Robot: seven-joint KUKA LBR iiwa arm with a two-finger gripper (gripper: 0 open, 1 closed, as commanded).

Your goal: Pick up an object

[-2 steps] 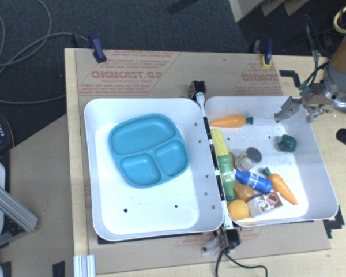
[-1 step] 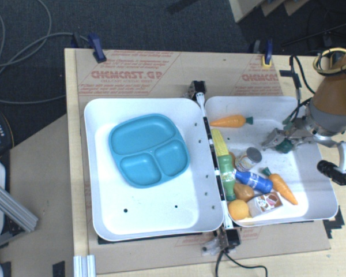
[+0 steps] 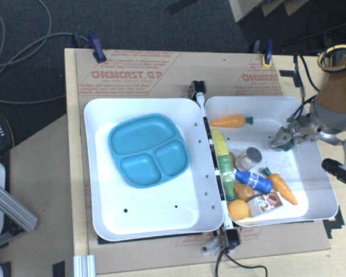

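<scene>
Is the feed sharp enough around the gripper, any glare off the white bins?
Camera view: gripper region looks soft and slightly blurred; the right bin reads bright but not washed out; the left bin shows mild sheen; the blue tray and carrot are clear.

**Camera placement: single fixed overhead view**

One camera, mounted above the surface, looking down at a slant. Mid-range framing takes in both white bins side by side, plus surrounding floor. Arm enters from the right.

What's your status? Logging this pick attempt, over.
Gripper low in right bin, nothing seen held. Nearest carrot lies apart. Path clear.
</scene>
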